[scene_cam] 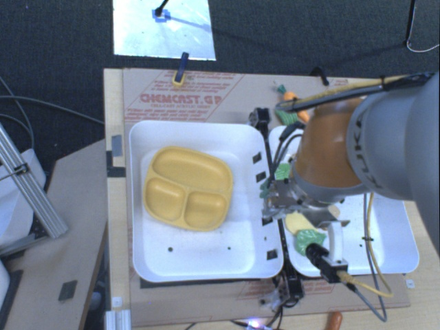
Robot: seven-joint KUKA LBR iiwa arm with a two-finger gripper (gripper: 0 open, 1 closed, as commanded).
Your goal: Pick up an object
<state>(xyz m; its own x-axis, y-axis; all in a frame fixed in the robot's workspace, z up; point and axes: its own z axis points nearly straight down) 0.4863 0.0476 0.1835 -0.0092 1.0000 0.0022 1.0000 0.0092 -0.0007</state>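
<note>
Now, arm: grey with an orange band (330, 150), it reaches in from the right and hangs low over the near left part of the right bin (395, 246).
Gripper (295, 215): it sits under the wrist, just above the bin floor; the wrist blocks the view, so I cannot tell whether it grips anything.
Yellow object (297, 222): a pale rounded piece lying in the right bin, directly beside the gripper on its near side, partly hidden by it.
Green object (308, 239): just nearer the camera than the gripper, touching the yellow object.
Small green piece (282, 172): beside the gripper on its far side, at the bin's left wall.
Left bin (199, 253): beside the gripper on the left, across the divider between the bins.
Yellow tray (187, 188): three compartments, lying flat in the left bin, well apart from the gripper.
</note>
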